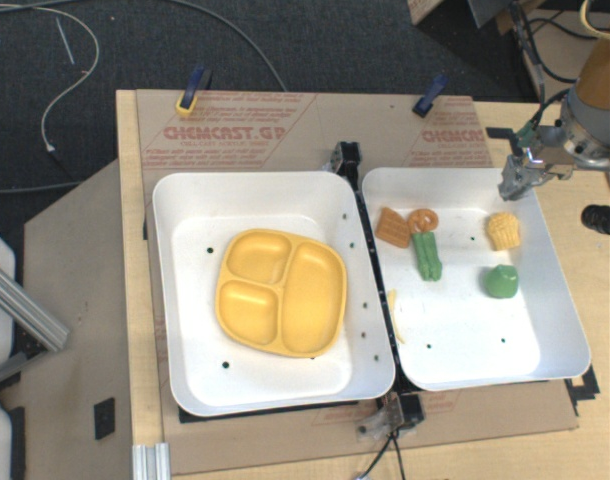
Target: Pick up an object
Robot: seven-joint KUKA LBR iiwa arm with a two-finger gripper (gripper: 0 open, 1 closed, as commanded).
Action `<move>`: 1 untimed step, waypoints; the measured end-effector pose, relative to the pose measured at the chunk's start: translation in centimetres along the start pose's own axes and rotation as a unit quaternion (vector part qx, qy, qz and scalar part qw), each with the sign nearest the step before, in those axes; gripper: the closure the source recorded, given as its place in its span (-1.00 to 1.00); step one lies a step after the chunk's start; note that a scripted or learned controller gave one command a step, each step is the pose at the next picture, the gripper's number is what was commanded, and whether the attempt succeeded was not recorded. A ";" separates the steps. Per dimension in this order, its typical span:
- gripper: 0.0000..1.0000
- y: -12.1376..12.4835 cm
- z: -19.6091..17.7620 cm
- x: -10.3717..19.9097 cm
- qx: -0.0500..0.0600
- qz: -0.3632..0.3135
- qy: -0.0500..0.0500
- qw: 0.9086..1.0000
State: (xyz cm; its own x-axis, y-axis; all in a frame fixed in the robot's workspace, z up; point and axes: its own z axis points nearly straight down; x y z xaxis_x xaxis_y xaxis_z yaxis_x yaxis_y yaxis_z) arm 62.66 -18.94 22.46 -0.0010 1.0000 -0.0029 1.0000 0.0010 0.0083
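The right bin holds a few toy foods: a tan wedge, an orange ring, a long green piece, a yellow corn-like piece and a round green piece. My gripper hangs over the bin's far right rim, just above and behind the yellow piece. Nothing shows between its fingers, and it is too small and dark to judge their gap.
The left bin carries a yellow divided plate. Blue clamps hold the cardboard at the back. Cables and arm hardware crowd the upper right corner.
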 end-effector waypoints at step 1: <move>1.00 0.9 -5.8 -0.7 0.000 0.000 0.000 1.000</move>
State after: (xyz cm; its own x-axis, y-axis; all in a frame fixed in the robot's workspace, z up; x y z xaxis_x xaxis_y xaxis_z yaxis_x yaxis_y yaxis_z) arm 63.54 -19.67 28.27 -0.0015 1.0000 -0.0032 1.0000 0.0016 0.0092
